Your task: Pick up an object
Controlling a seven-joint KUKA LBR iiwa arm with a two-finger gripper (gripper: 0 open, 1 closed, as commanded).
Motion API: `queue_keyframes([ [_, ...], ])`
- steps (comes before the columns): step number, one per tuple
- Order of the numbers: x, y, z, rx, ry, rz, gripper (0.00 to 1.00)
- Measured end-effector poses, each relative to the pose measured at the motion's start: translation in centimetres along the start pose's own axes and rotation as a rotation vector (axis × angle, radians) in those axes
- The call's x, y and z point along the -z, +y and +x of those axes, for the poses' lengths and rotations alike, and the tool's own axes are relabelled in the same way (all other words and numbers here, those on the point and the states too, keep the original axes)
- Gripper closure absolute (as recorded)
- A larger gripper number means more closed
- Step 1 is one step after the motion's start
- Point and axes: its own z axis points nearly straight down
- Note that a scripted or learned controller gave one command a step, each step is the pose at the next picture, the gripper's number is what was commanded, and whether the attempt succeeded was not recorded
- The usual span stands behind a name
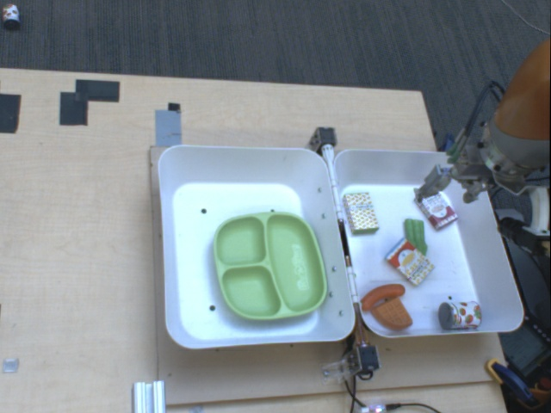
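Red-and-white packet [439,211]: lay in the right bin [508,269], at its upper right, directly under the gripper [449,181] and partly covered by it.
Gripper: hung over the upper right corner of the right bin, on the grey arm [521,136] that entered from the right with its orange band at the frame edge.
Fingers: state could not be told; the grey metal parts overlapped the packet, and no gap or pinch was clear from above.
Contact: gripper tip appeared to be at or just above the packet; whether it touched could not be told.
Green object [416,234]: small, elongated, just below and left of the packet, near it but apart.
Colourful carton [411,262]: tilted, just below the green object, near the bin's middle.
Patterned box [361,212]: upright rectangle at the left side of the right bin, beside the dividing wall, well apart from the gripper.
Orange pieces [387,307]: two rounded items touching each other at the bin's lower left.
Small can [460,315]: lay on its side at the lower right corner.
Left bin [181,231]: held a light green divided plate [270,266] with three compartments, nothing in them.
Bench [77,256]: light wood, with dark tape patches at upper left.
Obstruction: nothing lay on top of the packet except the gripper itself.
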Motion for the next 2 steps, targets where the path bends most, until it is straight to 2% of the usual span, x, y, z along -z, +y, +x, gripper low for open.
queue_keyframes([
  [1, -9.7, -10.3, 1.2, -0.002, 0.001, 0.003, 0.00],
  [2, -8.6, -10.1, 1.3, -0.001, 0.000, -0.003, 1.00],
])
